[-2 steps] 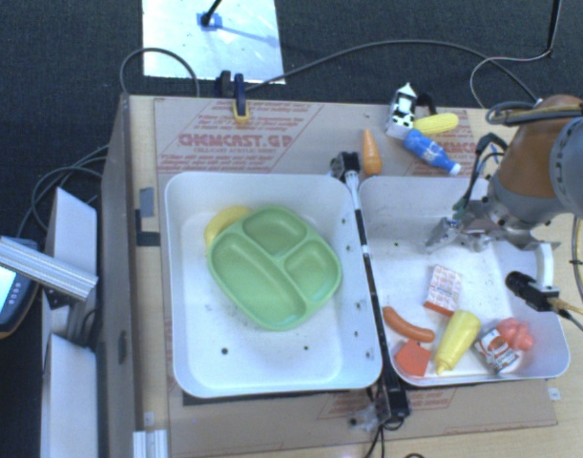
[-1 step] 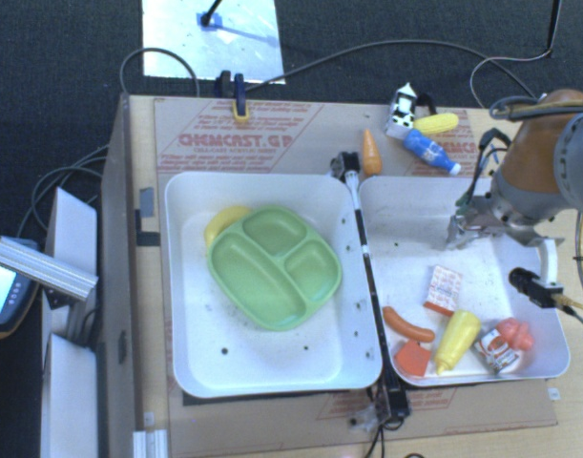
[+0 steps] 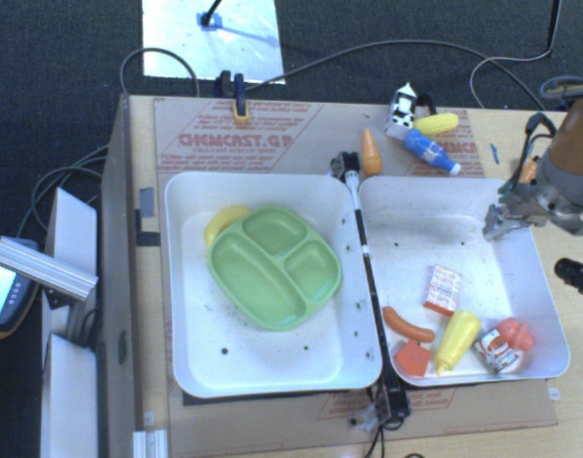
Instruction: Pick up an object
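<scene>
My gripper [image 3: 498, 223] hangs over the right bin's [image 3: 463, 203] far right edge, apart from the objects. Toward the bin's near side lie a small red-and-white box [image 3: 444, 288], an orange sausage-shaped toy [image 3: 408, 323], an orange-red block [image 3: 414, 359], a yellow bottle-shaped toy [image 3: 457, 341] and a red-and-white toy [image 3: 504, 343]. The gripper sits well behind them, with bare bin floor between.
The left bin [image 3: 191, 351] holds a green divided plate [image 3: 274, 266] over a yellow item [image 3: 224, 220]. Behind the bins on the cardboard lie a small carrot [image 3: 370, 153], a cow figure [image 3: 402, 106], a yellow toy [image 3: 436, 122] and a blue bottle [image 3: 431, 151]. Cables run across the back.
</scene>
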Controlling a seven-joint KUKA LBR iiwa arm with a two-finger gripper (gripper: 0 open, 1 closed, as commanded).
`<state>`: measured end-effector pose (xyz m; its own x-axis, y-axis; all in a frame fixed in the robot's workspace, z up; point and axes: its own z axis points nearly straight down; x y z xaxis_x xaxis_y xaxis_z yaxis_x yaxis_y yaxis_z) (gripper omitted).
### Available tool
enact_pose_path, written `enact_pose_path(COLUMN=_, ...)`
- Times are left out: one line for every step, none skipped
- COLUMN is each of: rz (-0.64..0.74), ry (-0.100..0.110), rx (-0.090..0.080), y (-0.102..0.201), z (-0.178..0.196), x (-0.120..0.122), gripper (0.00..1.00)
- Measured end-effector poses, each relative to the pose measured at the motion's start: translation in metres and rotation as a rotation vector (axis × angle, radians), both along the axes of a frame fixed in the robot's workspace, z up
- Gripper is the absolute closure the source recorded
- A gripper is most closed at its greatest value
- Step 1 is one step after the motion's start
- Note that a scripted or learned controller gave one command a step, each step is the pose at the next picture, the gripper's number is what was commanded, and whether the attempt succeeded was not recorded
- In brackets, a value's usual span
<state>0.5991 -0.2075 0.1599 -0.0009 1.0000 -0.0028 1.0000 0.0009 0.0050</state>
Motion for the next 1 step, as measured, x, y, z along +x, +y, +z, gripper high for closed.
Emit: enact_pose_path(rz=0.000, ry=0.002, rx=0.001, y=0.0007, z=-0.0010, x=-0.0004, gripper=0.00)
